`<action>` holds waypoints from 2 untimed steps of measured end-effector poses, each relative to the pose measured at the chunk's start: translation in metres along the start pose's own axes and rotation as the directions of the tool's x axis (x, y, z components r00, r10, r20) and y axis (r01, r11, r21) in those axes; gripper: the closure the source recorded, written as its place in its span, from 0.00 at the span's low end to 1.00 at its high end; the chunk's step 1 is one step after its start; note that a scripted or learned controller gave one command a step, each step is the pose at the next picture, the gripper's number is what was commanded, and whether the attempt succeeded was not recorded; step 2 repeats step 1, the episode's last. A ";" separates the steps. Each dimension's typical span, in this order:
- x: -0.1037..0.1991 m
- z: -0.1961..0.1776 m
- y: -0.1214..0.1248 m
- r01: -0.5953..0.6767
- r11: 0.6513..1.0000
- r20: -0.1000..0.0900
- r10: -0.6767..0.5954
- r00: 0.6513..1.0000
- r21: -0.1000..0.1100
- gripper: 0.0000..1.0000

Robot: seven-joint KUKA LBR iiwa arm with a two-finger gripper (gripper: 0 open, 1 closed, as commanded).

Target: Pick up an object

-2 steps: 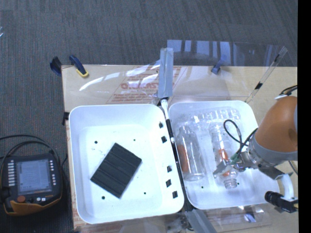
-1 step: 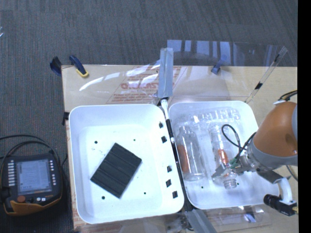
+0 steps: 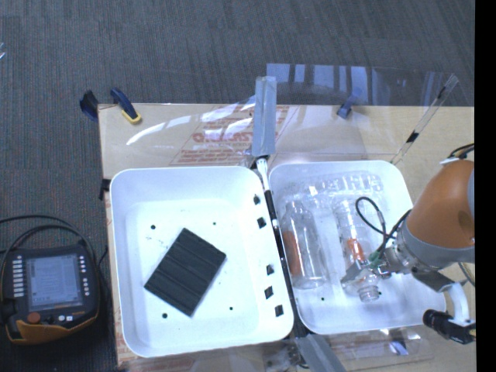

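Bench (image 3: 155, 134): a light brown top with 2 shallow white bins side by side on it.

Left bin (image 3: 128, 208): white, with 1 thing inside it.

Black pad (image 3: 185, 271): a flat dark block with fine ridges. It lies tilted on the floor of the left bin, a bit below the middle, well apart from the walls.

Right bin (image 3: 395, 178): white, touching the left bin along a strip with small black clips.

Bottle 1 (image 3: 304, 242): clear plastic, lying down in the right bin near its left wall. There is an orange bit along its left side.

Bottle 2 (image 3: 353, 246): also clear plastic (hard to see against the white), lying just beside bottle 1. Its cap end points to the near edge of the bin, and it has a small orange bit inside.

Arm (image 3: 446, 211): grey with an orange band, reaching in from the right over the right bin.

Gripper (image 3: 370, 268): low in the right bin, right at the lower end of bottle 2. I cannot tell if it is wide or narrow, or if it holds the bottle.

Black cable (image 3: 372, 211): a loop rising from the gripper over bottle 2.

Clear shield (image 3: 349, 111): a see-through sheet standing behind the right bin.

Clamps (image 3: 124, 105): blue and yellow, at the far left corner of the bench.

Hand controller (image 3: 50, 285): a round device with a screen, on the dark floor left of the bench.
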State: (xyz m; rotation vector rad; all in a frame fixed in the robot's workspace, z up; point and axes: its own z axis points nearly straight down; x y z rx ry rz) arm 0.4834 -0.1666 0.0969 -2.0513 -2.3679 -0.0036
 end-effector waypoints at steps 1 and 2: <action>0.040 -0.102 0.014 -0.046 0.999 0.006 0.046 0.999 0.001 1.00; 0.040 -0.102 0.014 -0.046 0.999 0.006 0.046 0.999 0.001 1.00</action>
